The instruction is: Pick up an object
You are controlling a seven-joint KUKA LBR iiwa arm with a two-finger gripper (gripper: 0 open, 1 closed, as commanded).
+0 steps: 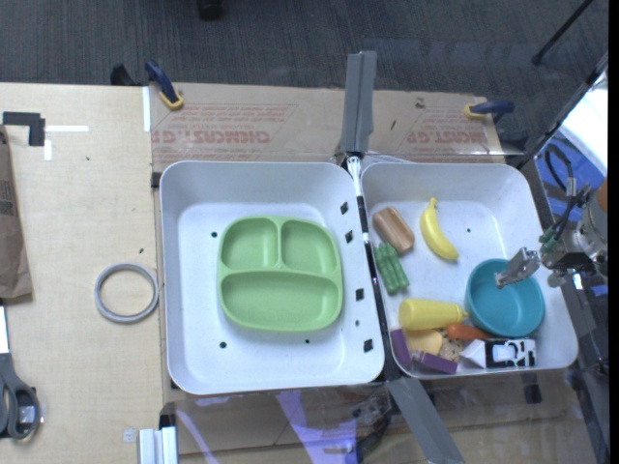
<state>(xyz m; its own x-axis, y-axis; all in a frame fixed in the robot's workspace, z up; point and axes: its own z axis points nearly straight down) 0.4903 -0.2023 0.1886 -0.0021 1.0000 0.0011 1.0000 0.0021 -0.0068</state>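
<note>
Teal bowl (506,304) in the right bin (503,187) sits under my claw (517,269), poised at its rim; whether the claw is spread I cannot tell. I should settle over one wall before pinching. Left of the bowl: banana (437,232), yellow bottle (430,313). Farther left, the other bin (193,201) holds a green divided plate (281,274)

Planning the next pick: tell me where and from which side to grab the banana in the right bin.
Grip the banana across its thick middle, coming straight down from above. It lies flat on the right bin's floor, curved, with bare floor on both long sides, so the jaws could straddle it there. The tapered ends would likely slip.
</note>
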